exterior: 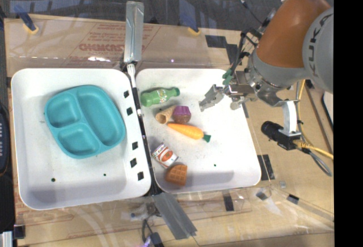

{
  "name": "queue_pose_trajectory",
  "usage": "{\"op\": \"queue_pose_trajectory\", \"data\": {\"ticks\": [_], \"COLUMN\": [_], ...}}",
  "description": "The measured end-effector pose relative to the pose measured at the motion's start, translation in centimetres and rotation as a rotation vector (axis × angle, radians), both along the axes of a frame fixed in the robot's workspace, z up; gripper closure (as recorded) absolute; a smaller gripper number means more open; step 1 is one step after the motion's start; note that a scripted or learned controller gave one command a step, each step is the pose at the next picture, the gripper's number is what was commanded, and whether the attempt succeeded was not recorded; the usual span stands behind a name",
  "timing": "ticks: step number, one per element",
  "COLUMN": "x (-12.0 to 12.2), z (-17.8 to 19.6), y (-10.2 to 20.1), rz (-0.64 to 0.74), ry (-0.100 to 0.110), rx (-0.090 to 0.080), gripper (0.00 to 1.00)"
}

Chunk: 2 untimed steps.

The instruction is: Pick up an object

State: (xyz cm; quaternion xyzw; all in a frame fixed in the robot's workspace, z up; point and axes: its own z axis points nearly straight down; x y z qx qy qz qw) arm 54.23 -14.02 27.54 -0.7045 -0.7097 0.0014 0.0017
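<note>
The gripper (218, 96) hangs over the right bin (241, 149), near its upper right part. Its fingers (209, 98) are spread a little, and there is nothing between them. They point toward the left side of the picture.

The toys all lie to the left of the fingers and a bit lower in the picture. The closest ones are the purple toy (181, 114) and the toy carrot (188, 131). The purple toy sits just beside the ice cream cone (163, 116). The carrot lies long-ways, slanting from upper left down to lower right, with its green tip on the right end. That green tip is the part nearest the fingers.

The green bottle (159, 96) lies on its side by the bin's left wall, with its long side running left to right. The small red and white can (164, 154) and the waffle (176, 174) are well apart from the fingers, down in the lower left of the bin.

I think the arm has to slide left and go down to reach a toy. For the carrot, the fingers should close across its thin middle.

The left bin (28, 178) holds a teal divided plate (85, 120).
</note>
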Motion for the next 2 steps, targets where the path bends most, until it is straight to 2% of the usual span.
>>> {"op": "queue_pose_trajectory", "data": {"ticks": [1,2], "x": [0.7,0.8], "z": [-15.0,-13.8], "y": [4.1,3.9], "rz": [0.094,0.097], "ry": [0.006,0.001], "rx": [0.003,0.000], "gripper": [0.00,1.00]}}
